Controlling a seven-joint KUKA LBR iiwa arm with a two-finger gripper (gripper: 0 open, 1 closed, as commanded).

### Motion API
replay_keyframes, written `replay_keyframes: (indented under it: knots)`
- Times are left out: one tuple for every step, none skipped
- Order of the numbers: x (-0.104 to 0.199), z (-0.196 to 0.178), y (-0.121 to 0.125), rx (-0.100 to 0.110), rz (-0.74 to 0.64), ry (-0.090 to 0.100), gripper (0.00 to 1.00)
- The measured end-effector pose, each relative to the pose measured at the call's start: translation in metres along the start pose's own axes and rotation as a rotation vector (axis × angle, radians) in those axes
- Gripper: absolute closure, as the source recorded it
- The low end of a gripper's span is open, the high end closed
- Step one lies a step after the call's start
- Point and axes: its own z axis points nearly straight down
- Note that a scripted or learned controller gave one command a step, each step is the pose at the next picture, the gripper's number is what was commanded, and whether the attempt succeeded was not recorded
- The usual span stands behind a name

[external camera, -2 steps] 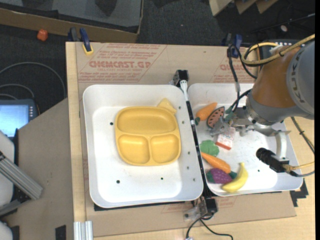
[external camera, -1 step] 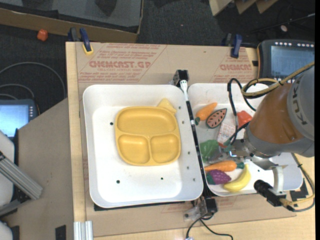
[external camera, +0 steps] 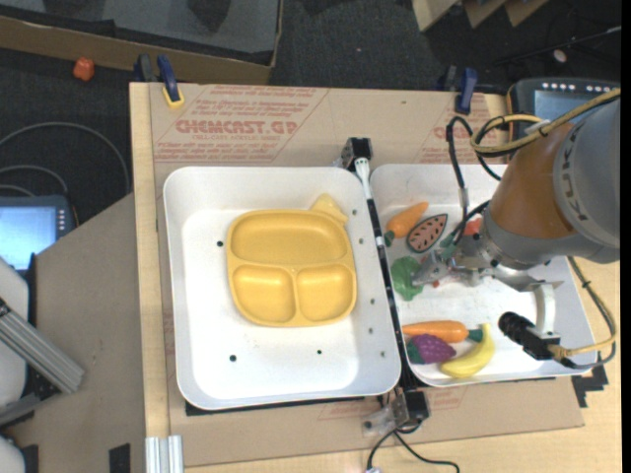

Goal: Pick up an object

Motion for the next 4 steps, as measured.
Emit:
replay_keyframes:
  knots:
    - [-0.007,0.000,0.034,0.001,0.001,0.000,0.00]
    - [-0.007,-0.010,0.032,0.002,0.001,0.000,1.00]
    - [0.058,-0.107,0.091,-0.010,-0.008,0.003,1.00]
    - [0.011,-0.187,0.079,-0.007,0.005,-0.002,1.00]
